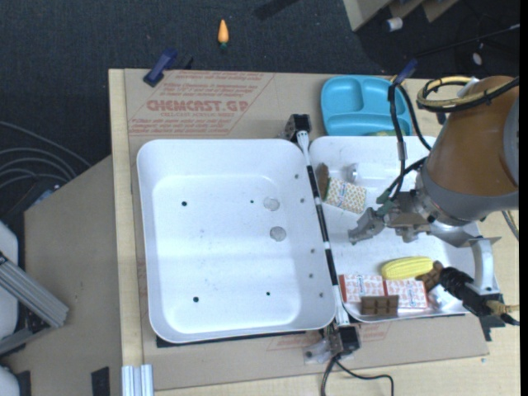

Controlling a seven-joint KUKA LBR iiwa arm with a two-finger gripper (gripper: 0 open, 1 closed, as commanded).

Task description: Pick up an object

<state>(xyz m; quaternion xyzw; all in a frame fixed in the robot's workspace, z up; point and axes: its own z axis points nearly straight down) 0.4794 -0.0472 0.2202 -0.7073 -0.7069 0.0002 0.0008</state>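
The pick was judged not yet made: nothing lay between the fingers. Nearest the camera, the right bin [363,151] held a chocolate bar [380,305] on a patterned red-and-white packet [363,286], then a yellow corn cob [407,267]. Beyond these the gripper [364,228] hung above the bin floor, its jaws apart. Farther back lay a checked packet [346,195]. The left bin [223,238] stood beside it, and a blue tray [359,104] behind.

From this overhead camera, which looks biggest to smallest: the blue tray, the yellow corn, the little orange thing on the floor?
1. Blue tray, partly hidden by the arm.
2. Yellow corn.
3. Orange thing, tiny, though it lies farther away on the floor.
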